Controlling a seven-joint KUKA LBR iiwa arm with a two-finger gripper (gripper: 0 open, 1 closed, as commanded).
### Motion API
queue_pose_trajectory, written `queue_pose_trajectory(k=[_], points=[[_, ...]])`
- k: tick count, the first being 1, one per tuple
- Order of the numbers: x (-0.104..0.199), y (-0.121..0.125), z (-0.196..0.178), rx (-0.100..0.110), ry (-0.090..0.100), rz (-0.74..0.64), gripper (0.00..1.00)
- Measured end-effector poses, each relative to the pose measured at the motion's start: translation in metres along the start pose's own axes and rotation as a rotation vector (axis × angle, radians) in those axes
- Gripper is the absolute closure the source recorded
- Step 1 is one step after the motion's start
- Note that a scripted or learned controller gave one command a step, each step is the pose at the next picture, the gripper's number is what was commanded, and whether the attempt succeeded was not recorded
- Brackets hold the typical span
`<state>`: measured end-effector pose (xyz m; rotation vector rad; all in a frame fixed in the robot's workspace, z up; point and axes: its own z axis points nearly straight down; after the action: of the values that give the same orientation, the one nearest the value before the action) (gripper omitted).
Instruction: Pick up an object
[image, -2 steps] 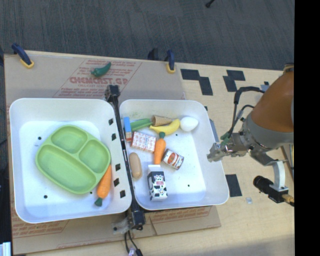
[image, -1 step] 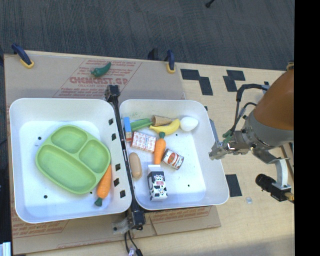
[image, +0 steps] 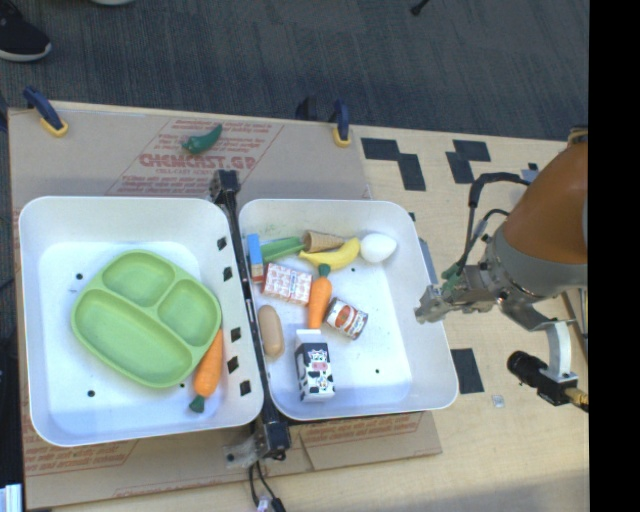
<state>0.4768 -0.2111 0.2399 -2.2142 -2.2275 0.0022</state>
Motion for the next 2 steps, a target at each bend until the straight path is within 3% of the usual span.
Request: queue_pose_trajectory(k=[2], points=[[-0.0001,-0.0001,0.0009,0.001,0.0,0.0,1.0]])
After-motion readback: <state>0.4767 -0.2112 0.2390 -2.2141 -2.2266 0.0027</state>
